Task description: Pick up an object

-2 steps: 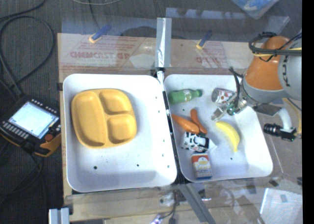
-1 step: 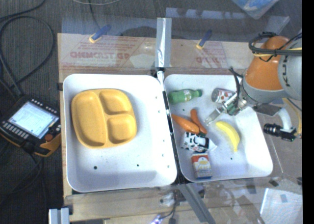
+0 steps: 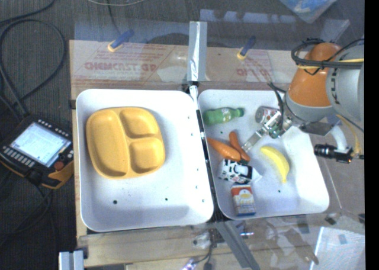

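Note:
The right bin holds several small objects. A green bottle lies at its back left, with an orange carrot and a brown sausage side by side below it. A black-and-white cow-patterned item and a red-and-white carton sit nearer the front. A yellow banana lies in the middle. My gripper hangs low over the bin's back half, between the sausage and the banana, just above and left of the banana. I see nothing held in it.
The left bin carries a yellow divided tray. A metal divider post stands between the bins at the back. A handheld pendant lies off the bench to the left. The arm's orange band looms over the right bin's back right corner.

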